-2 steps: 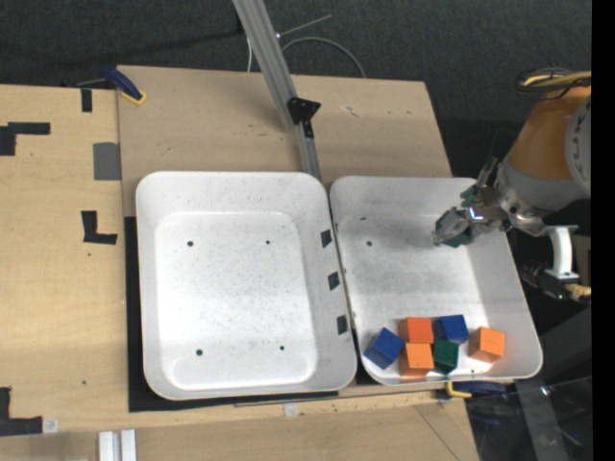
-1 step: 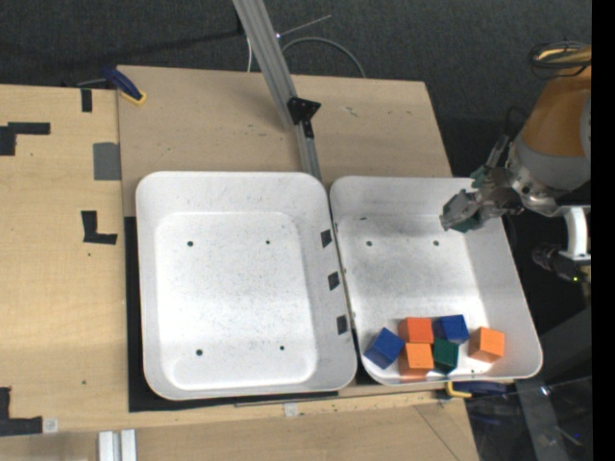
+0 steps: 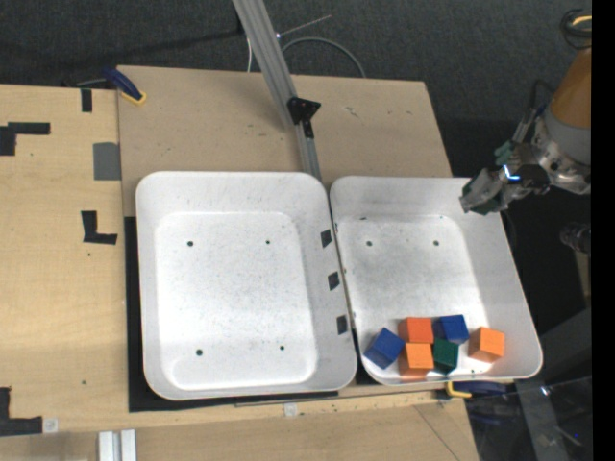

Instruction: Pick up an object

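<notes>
Blocks (image 3: 430,342) in a left-right row along right bin's (image 3: 490,248) near edge.

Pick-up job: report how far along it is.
Nothing looks done: the six blocks all lie clustered at the near end of the right bin. In hand: the gripper sits at that bin's far right corner. Left: descend, grasp a block and lift it.

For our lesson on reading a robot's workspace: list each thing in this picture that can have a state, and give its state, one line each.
Gripper: above the right bin's far right corner, nothing seen held.
Right bin: holds six blocks at its near end.
Left bin: flat on the bench.
Large blue block: lying leftmost, turned at an angle.
Small blue block: beside the orange blocks.
Green block: among the cluster.
Rightmost orange block: slightly apart.
</notes>
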Tool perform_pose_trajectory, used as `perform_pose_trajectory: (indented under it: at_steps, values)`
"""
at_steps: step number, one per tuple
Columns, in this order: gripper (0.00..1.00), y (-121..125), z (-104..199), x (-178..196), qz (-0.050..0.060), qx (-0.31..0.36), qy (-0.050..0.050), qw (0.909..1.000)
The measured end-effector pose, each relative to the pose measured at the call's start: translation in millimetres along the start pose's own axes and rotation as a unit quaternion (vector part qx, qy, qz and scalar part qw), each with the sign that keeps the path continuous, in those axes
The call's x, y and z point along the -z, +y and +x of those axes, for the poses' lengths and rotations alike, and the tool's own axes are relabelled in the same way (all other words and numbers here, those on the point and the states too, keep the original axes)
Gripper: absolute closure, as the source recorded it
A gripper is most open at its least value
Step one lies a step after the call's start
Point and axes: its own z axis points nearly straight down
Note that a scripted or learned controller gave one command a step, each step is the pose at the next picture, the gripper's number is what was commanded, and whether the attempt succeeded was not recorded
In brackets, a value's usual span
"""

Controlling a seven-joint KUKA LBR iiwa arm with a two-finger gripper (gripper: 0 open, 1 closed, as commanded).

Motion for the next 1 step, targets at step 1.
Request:
perform_pose_trajectory:
  at_steps: [1]
  values:
    - [1.00, 7.4, 63.3, -0.2, 0.003, 0.003, 0.002, 1.0000]
